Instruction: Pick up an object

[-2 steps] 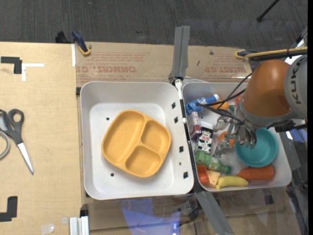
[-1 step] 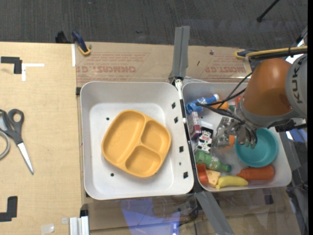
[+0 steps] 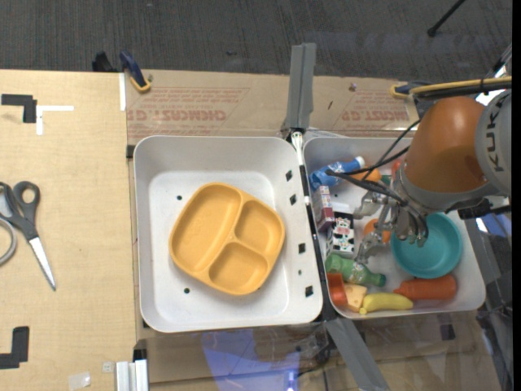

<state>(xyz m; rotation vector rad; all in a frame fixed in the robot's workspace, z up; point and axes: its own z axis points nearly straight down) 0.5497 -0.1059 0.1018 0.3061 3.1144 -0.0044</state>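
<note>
The right bin point(image 3: 468, 300) holds a jumble of small items. A teal bowl point(image 3: 431, 251) sits at its right side, with an orange carrot point(image 3: 427, 287) and a yellow banana point(image 3: 387, 302) in front of it. A green bottle point(image 3: 356, 271) lies left of the bowl. Farther back are a patterned white box point(image 3: 343, 233), a dark tube point(image 3: 325, 206) and a blue item point(image 3: 342, 168). My gripper point(image 3: 391, 230) hangs low over the middle of this bin, just left of the bowl's rim and above the green bottle. The orange wrist band hides what lies behind it.
The left bin point(image 3: 155, 218) holds a yellow divided plate point(image 3: 228, 239). Scissors point(image 3: 28, 218) lie on the cardboard at the far left. A grey bar point(image 3: 299, 88) rises between the bins at the back. Cables trail from the wrist across the right bin.
</note>
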